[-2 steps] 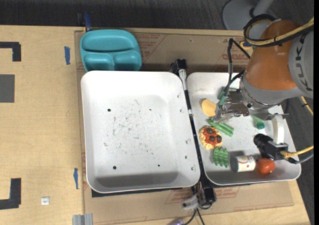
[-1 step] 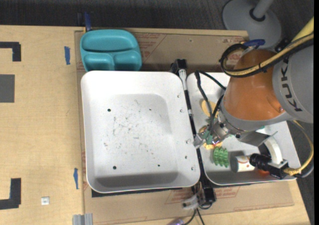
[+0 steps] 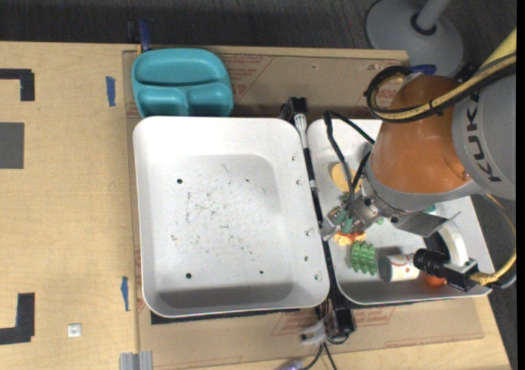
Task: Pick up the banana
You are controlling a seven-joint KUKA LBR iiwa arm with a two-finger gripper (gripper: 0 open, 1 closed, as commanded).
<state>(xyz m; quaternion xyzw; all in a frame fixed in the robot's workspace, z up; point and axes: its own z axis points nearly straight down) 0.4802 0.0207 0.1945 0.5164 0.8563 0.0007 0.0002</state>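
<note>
Arm down in the right bin (image 3: 467, 221), wrist covering most of it.
Gripper (image 3: 354, 216) near the bin's left wall; finger state can't tell. Banana (image 3: 340, 172) lies just beyond it, partly hidden. Green toy (image 3: 363, 258) and white bottle (image 3: 400, 267) sit along the near edge.
</note>
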